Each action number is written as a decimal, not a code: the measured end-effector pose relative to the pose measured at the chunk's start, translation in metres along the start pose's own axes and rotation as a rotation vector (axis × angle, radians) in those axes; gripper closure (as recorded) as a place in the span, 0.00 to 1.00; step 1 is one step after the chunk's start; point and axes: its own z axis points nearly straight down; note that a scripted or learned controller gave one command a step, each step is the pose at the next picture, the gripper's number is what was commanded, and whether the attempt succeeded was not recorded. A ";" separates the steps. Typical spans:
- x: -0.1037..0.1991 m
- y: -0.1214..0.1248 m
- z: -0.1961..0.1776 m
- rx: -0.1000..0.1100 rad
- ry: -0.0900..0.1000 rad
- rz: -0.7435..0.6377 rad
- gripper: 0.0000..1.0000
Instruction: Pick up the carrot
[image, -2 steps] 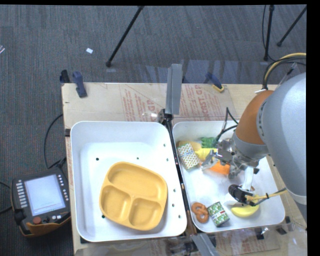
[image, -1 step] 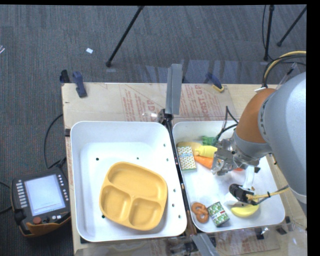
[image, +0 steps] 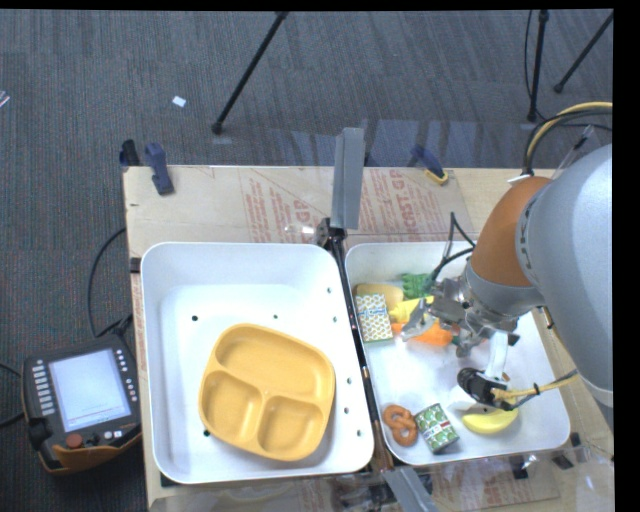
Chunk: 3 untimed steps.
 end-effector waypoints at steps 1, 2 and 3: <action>0.000 -0.001 -0.009 0.006 -0.002 -0.004 1.00; 0.002 -0.001 -0.008 0.006 -0.001 -0.006 0.00; 0.002 -0.002 -0.017 0.011 -0.002 -0.011 1.00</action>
